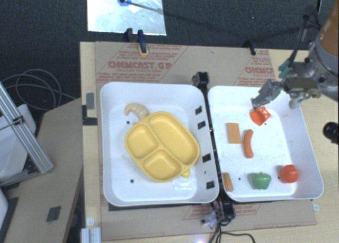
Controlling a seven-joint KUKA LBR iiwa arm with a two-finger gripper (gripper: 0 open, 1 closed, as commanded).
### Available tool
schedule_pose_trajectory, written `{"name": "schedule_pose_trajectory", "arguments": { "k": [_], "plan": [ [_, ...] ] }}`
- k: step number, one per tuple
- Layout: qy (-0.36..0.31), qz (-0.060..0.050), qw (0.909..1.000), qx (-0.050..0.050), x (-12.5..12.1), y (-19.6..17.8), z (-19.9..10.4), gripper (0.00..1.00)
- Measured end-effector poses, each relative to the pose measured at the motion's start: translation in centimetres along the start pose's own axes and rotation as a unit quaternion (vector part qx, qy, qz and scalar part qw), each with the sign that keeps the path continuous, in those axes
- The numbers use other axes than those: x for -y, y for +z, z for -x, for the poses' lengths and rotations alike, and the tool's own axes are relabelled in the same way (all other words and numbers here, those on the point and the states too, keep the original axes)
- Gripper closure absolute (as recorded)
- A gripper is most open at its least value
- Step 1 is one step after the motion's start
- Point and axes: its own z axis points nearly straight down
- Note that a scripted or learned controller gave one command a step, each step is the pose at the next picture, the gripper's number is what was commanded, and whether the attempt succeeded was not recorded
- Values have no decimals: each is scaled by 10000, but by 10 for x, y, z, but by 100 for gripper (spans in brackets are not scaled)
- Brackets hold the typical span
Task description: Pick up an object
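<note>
Over right bin [307, 146], my hand [279, 95] hangs w/ fingers spread wide, nothing btwn them. Red-orange piece [260, 115] lies just below left finger, near bin's top; can't tell if touching.

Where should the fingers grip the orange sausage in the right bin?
Across the middle of the sausage, coming straight down from above. It lies flat and nearly lengthwise up the right bin, narrow across, with bare floor on both long sides.
</note>
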Motion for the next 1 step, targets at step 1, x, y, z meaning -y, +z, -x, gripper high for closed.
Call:
{"name": "schedule_pose_trajectory", "arguments": {
  "k": [1],
  "plan": [
    [74, -178, 9998, 12, 3, 199, 52, 0]
  ]
}}
